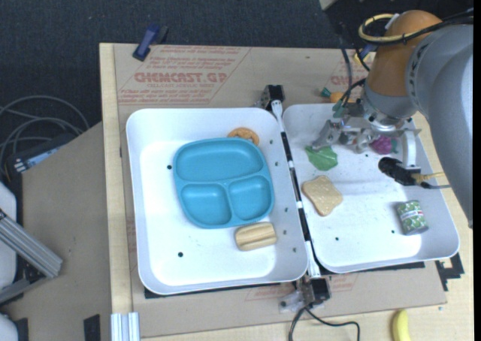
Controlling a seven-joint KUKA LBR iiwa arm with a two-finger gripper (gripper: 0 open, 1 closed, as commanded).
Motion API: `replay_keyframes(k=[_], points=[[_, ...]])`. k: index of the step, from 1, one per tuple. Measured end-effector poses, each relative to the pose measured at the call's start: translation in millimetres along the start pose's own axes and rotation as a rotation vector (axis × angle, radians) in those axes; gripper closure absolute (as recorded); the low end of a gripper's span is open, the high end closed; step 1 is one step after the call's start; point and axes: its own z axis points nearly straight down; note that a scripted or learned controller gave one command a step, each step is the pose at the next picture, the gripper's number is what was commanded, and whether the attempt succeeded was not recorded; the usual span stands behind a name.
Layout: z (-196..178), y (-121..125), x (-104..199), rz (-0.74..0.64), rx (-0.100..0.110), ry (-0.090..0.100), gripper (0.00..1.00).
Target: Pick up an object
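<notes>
The gripper [347,135] hangs low over the right bin [361,234], up near the 12 o'clock end of it. I cannot tell if the gripper is wide or narrow, and I see nothing held in it. The thing nearest to it is a soft green thing [323,157]. It lies flat on the bin floor, just beside the gripper, at about 7 o'clock from it. Its long side runs about from 9 o'clock to 3 o'clock. I think this is the one to grab, so the gripper needs a small slide toward 7 o'clock and then a drop, and its grip should close across the short side. A purple thing [385,142] is also close, at 3 o'clock from the gripper, but the arm hides part of it. A piece of toast [322,195] lies farther off at 7 o'clock, and a little can [411,216] sits well apart at 5 o'clock. The left bin [158,219], with its blue plate [222,182], is too far away to matter for this grab.
</notes>
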Motion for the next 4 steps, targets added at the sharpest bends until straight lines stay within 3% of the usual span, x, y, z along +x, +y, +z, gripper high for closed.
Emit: replay_keyframes(k=[1,2,3,4], points=[[1,1,-19,-0.006,0.0,0.011,0.0],[-1,-4,-51,-0.011,-0.024,0.006,0.0],[-1,-11,9,-0.011,-0.027,0.003,0.0],[-12,-12,7,-0.009,-0.025,0.002,1.0]])
